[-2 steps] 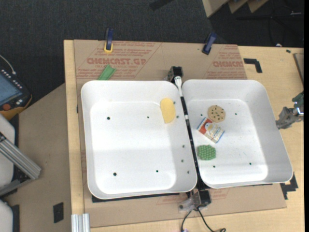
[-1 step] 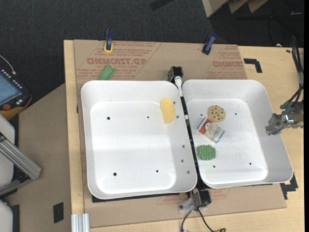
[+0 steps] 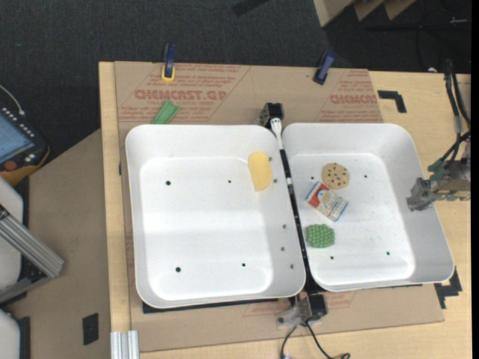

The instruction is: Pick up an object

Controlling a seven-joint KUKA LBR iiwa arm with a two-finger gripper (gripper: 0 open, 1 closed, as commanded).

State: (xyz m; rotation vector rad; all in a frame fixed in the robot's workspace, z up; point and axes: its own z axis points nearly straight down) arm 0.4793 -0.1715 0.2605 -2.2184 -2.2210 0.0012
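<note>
bins point(image 3: 202, 137) white | slab point(image 3: 260, 170) yellow | cookie point(image 3: 335, 175) tan, dark-spotted | disc point(image 3: 320, 235) green | packet point(image 3: 327, 200) red-white-blue

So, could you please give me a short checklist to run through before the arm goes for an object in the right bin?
1. Objects to pick lie in the right bin: ok; a cookie, a small packet and a green disc.
2. Those three lie apart: cookie and packet cannot tell; disc ok.
3. Claw over an object: not ok; it sits at the bin's right rim.
4. Claw already holding something: cannot tell.
5. Left bin holds a yellow piece: ok.
</note>
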